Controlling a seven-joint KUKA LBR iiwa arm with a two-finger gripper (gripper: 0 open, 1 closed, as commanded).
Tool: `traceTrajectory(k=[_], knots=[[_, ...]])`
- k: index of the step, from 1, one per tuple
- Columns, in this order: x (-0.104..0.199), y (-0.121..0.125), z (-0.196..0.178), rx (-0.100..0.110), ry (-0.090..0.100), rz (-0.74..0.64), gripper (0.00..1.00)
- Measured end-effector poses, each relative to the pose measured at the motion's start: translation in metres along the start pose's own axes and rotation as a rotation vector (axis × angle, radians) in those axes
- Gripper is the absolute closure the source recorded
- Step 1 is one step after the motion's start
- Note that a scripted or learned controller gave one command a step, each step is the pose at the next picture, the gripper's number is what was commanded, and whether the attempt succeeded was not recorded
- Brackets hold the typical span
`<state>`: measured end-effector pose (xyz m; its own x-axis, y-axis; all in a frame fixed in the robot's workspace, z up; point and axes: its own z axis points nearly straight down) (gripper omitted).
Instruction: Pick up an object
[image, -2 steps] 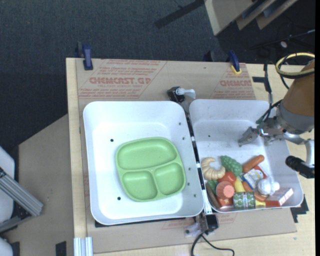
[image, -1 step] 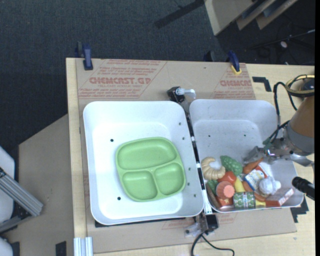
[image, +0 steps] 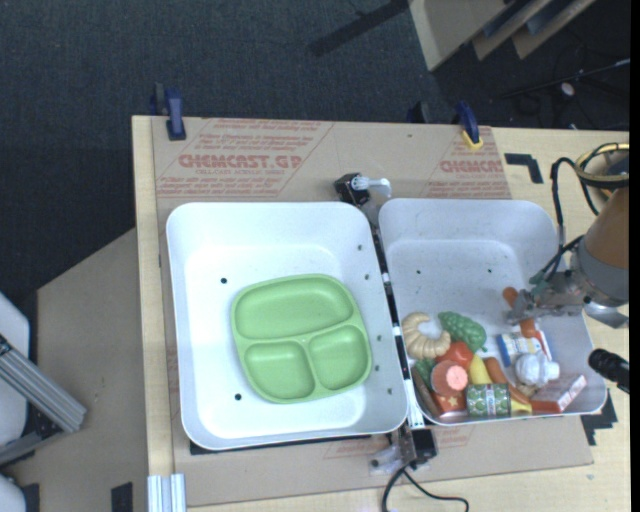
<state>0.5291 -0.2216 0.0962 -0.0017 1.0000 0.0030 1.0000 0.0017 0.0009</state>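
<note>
A pile of small toy food items lies in the front part of the right bin (image: 450, 240). Among them are a tan pastry (image: 424, 336), a dark green piece (image: 463, 328), a red round piece (image: 451, 377), a green patterned can (image: 487, 401) and a white and blue item (image: 527, 357). My gripper (image: 530, 308) reaches in from the right and hangs low over the pile's right side, just above the white and blue item. A small orange bit (image: 511, 295) shows at its left edge; I cannot tell whether it is held.
The left bin (image: 200, 300) holds a light green divided plate (image: 299, 338). A cardboard sheet (image: 240, 160) lies behind both bins, fixed with blue clamps (image: 174, 108). A black cable (image: 556, 200) loops at the right near the arm (image: 610, 260). The back half of the right bin is bare.
</note>
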Motion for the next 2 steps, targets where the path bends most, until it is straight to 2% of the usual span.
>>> traceTrajectory(k=[1, 2], knots=[[0.067, 0.047, -0.061, -0.008, -0.003, -0.007, 1.0], [0.156, 0.036, -0.09, -0.001, 0.0, -0.007, 1.0]])
